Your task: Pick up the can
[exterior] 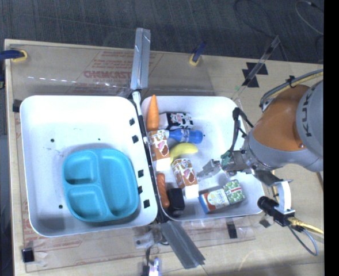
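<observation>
The can (221,196) lies on its side near the front edge of the right bin (215,105), with a red, white and green label. My gripper (213,167) hangs just behind and above it, over the bin's middle right, apart from the can. The gripper looks open, with nothing between its fingers. The grey arm with its orange band (278,125) reaches in from the right, over the bin's right rim.
The right bin also holds a carrot (152,112), a black-and-white carton (179,119), a blue bottle (187,135), a banana (184,149), two juice cartons (159,144) (183,172) and a small black item (175,200). A blue divided plate (100,183) lies in the left bin (48,119).
</observation>
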Robot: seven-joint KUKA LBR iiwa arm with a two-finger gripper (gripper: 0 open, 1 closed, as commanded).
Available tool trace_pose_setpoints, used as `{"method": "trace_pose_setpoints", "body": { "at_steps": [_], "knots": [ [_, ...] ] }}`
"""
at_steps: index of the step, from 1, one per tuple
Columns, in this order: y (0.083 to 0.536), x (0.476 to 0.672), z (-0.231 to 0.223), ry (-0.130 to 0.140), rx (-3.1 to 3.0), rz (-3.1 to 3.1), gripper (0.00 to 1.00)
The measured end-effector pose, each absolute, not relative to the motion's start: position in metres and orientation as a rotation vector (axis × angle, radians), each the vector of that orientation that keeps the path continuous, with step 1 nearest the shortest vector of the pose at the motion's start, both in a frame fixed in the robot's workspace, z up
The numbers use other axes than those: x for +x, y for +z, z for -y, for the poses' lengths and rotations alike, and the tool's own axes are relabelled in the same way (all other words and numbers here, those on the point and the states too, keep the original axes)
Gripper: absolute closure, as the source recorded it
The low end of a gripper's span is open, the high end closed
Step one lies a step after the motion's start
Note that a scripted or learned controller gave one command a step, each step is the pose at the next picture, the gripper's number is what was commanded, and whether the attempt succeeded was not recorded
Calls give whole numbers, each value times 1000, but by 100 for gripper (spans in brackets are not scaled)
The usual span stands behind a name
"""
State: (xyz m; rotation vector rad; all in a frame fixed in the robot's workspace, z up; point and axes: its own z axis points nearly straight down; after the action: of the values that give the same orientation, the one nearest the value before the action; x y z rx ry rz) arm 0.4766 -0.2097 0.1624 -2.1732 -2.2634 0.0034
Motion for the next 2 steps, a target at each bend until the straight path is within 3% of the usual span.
{"method": "trace_pose_setpoints", "body": {
  "at_steps": [1,2],
  "knots": [
    [235,482,211,0,-2092,2344,0],
    [169,476,210,4,-2110,2323,0]
  ]
}}
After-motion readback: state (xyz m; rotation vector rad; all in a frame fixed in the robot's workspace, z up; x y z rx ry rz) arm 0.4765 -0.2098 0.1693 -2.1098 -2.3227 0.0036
